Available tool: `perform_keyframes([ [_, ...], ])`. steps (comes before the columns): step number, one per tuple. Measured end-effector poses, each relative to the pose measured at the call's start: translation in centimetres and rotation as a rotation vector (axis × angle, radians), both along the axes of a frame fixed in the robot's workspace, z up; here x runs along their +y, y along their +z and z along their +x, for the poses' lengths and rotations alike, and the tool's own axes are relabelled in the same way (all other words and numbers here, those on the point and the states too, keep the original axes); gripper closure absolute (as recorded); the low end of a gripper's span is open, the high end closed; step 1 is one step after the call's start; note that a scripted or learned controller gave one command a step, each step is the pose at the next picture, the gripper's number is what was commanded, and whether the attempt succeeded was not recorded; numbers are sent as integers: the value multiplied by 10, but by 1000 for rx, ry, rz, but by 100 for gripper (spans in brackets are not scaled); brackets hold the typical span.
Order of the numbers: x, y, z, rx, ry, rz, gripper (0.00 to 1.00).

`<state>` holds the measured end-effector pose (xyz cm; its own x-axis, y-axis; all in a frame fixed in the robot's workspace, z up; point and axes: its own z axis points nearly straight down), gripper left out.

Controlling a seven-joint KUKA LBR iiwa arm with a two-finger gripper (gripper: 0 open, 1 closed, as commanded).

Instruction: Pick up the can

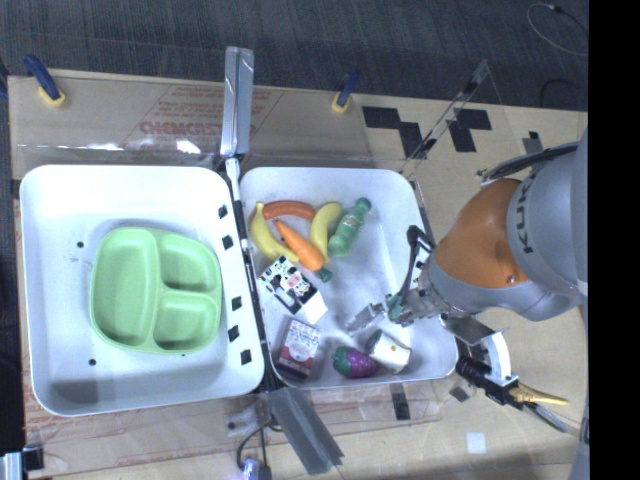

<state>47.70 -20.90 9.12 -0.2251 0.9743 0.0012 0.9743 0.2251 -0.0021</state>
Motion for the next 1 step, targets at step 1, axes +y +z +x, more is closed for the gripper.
perform_keyframes([
  [1,-2,25,-1,0,-56,-1,0],
])
